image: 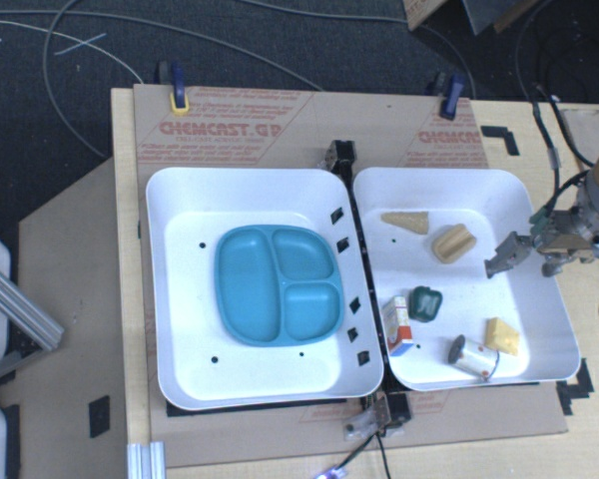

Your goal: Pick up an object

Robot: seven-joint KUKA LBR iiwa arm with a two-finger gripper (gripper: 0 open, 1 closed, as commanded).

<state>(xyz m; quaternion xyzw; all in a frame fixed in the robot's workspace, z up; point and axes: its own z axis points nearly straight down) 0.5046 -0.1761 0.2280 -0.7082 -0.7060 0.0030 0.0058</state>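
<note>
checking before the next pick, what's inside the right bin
The right bin holds a tan wedge, tan block, green object, small carton, yellow piece and silver cylinder. Nothing looks covered.

The claw (509,257) is dark grey metal, with a paler grey, teal-tinged wrist block behind it and black cables trailing off.

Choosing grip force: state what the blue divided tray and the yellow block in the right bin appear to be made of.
Blue divided tray: probably moulded plastic, smooth and matte; even colour, rounded compartment walls, soft sheen. Yellow block: possibly sponge or foam, dull finish; its edges look soft and slightly irregular, but it is too small to be sure.
</note>
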